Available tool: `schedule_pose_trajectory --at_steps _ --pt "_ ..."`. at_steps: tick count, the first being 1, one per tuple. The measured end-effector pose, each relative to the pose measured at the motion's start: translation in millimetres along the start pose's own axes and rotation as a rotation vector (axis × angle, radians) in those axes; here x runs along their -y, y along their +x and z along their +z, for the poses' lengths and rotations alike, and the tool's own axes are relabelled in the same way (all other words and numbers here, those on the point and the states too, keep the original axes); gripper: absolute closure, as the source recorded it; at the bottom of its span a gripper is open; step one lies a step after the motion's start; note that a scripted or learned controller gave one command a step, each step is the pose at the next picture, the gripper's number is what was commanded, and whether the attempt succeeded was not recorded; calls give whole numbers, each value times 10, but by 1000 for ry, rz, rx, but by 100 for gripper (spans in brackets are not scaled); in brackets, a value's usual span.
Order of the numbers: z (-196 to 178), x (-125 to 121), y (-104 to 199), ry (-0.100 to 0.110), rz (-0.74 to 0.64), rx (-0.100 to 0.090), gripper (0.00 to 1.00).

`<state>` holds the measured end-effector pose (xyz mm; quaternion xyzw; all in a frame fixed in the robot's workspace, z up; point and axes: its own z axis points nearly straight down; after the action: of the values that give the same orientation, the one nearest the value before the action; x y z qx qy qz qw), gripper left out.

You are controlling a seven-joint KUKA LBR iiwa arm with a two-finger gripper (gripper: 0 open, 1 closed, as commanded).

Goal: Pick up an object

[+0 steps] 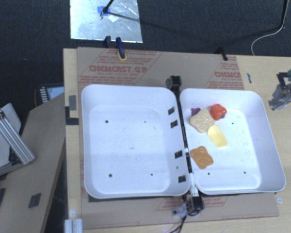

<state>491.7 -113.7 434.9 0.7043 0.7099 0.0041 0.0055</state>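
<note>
My hand (282,99) hangs beside the right bin (266,130), finger state indeterminate, approach step pending; the orange piece (202,157), yellow piece (217,136) and red piece (218,111) lie well to its left, requiring a reach inward and a descent.

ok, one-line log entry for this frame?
phase: pre-grasp | gripper: outside right bin, holding nothing | right bin: four items incl. orange piece
</note>
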Motion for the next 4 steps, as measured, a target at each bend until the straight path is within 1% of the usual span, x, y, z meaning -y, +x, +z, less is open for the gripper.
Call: schedule_pose_trajectory --at_steps 1,2,3,4 --pt "-1071 27 782 -3 -5 -3 100" --pt "845 64 1260 27 0 -3 100" --pt "-422 25 1752 -3 -2 -6 100" --pt "-427 -25 2420 10 -3 -5 100"
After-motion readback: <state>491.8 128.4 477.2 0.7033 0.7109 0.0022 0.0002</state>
